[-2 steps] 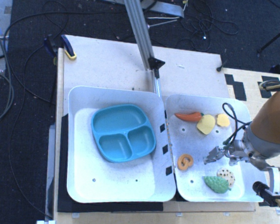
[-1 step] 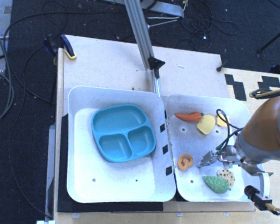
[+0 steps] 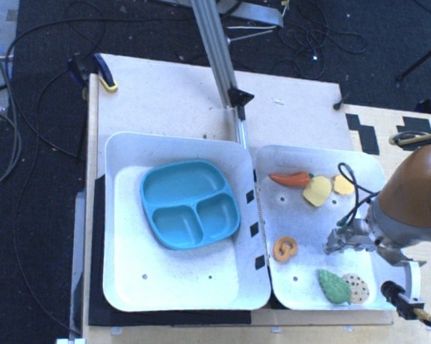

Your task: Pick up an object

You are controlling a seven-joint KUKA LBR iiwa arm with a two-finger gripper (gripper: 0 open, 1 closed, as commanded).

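Observation:
The right white bin holds several toy foods: a red-orange chili and a pale yellow piece at the back, a smaller yellow piece beside them, a small orange pretzel near the left wall, and a green leafy piece next to a speckled cookie at the front. My gripper hangs low over the middle right of this bin, between the yellow pieces and the green piece. I see nothing between its fingers.
The left white bin carries a blue divided plate. A slanted metal pole runs from the top down to the bins' shared back edge. Cables hang off my wrist near the bin's right wall.

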